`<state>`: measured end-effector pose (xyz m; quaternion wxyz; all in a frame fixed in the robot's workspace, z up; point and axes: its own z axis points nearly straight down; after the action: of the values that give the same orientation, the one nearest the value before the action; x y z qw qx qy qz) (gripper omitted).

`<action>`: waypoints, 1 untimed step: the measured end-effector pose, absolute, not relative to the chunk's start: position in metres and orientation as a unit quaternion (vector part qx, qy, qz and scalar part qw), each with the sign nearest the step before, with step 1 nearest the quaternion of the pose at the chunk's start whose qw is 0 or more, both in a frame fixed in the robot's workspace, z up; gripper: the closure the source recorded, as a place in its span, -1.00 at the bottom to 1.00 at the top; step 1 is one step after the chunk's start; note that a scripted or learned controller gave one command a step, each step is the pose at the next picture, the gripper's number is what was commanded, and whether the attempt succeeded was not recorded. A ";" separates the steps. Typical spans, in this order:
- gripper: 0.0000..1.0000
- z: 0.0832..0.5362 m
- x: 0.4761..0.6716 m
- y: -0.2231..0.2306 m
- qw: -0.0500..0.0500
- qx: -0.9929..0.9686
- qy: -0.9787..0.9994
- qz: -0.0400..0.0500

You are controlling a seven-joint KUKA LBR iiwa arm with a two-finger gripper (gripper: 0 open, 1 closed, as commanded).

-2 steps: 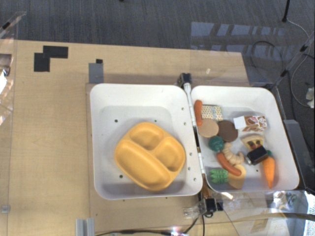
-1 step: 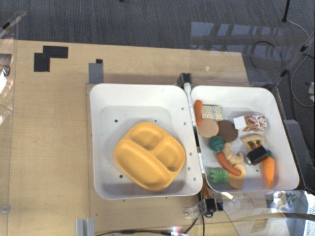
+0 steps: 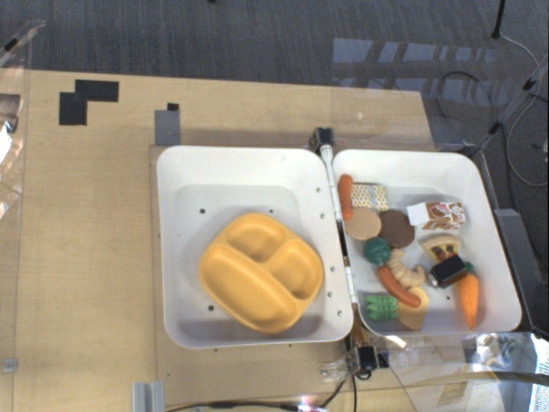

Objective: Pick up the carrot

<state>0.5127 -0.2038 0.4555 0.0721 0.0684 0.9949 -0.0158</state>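
While dark grey carpet [image 3: 283, 15] surrounds it, the light wooden bench [image 3: 77, 256] carries two white bins side by side. No writing is legible; a small printed packet [image 3: 444, 214] is too blurred to read. The left bin [image 3: 171, 239] holds a yellow divided plate [image 3: 262, 270]. The right bin [image 3: 480, 187] holds toy foods, with the carrot [image 3: 468, 299] at its near right corner, beside a black piece [image 3: 448, 271]. Whether the gripper is apart or together cannot be told.

we see a divided plate [image 3: 262, 270] in the left bin [image 3: 171, 230]. the carrot [image 3: 468, 299] lies at five o'clock in the right bin [image 3: 480, 187], beside other toy food.
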 end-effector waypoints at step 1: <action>1.00 0.470 0.516 -0.203 0.082 0.068 0.994 -0.018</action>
<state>0.5159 -0.2033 0.4703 0.0823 0.0683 0.9941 -0.0182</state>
